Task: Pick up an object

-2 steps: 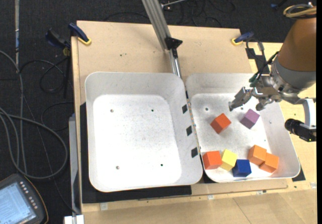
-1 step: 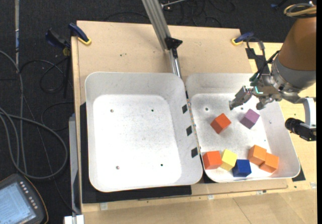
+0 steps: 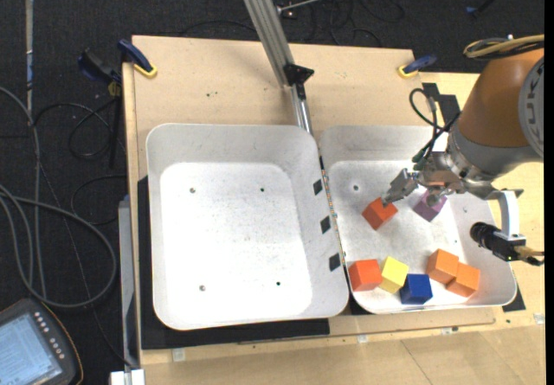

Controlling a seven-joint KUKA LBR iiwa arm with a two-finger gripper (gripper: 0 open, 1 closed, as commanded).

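Note:
My gripper (image 3: 418,191) hangs low over the middle of the right bin (image 3: 346,150), open, with nothing held between its fingers. A purple block (image 3: 429,206) lies just under its right side, partly hidden by it. A red-orange block (image 3: 378,214) sits tilted right beside the left fingertip (image 3: 399,188); I cannot tell whether they touch. Along the bin's front edge lie an orange cube (image 3: 365,273), a yellow cube (image 3: 394,273), a blue cube (image 3: 416,288) and two orange blocks (image 3: 454,271).
The left bin (image 3: 160,202) lies beside the right one, with a raised rim (image 3: 322,193) between them. A metal pole (image 3: 264,16) slants in from the back. Yellow clamps (image 3: 143,67) hold the board's rear corners. The arm's grey body (image 3: 502,115) covers the right bin's far right corner.

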